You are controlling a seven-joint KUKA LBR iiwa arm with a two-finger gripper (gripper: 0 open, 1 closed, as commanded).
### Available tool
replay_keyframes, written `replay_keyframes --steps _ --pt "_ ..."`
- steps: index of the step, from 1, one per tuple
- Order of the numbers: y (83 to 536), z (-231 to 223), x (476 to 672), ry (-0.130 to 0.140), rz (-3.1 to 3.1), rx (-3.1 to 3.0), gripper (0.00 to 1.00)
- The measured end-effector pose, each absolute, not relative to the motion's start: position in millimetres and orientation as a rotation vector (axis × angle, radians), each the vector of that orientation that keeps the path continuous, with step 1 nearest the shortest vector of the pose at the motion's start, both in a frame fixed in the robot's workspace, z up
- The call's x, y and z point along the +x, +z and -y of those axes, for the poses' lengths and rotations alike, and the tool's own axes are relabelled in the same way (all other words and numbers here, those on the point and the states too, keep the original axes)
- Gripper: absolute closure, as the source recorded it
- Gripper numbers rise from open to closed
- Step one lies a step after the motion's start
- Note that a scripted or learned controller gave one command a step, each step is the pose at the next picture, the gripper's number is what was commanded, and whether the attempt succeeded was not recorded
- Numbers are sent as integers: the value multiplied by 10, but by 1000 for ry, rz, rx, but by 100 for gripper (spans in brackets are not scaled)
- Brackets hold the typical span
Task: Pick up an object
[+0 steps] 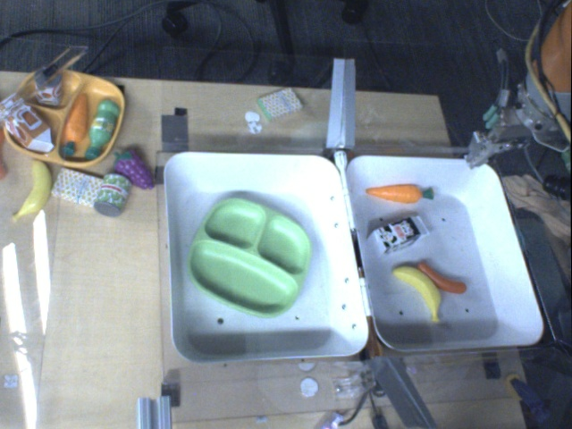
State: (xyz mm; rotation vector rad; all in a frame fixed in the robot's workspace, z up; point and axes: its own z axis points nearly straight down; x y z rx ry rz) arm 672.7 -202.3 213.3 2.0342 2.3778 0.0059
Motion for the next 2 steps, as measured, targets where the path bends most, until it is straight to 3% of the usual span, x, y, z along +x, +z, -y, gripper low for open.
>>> replay_keyframes --steps 1,2 --pt "2133 2023 6727 6 -2378 2034 0" --pt "1992 2050 6699 4 -2290 2144 0"
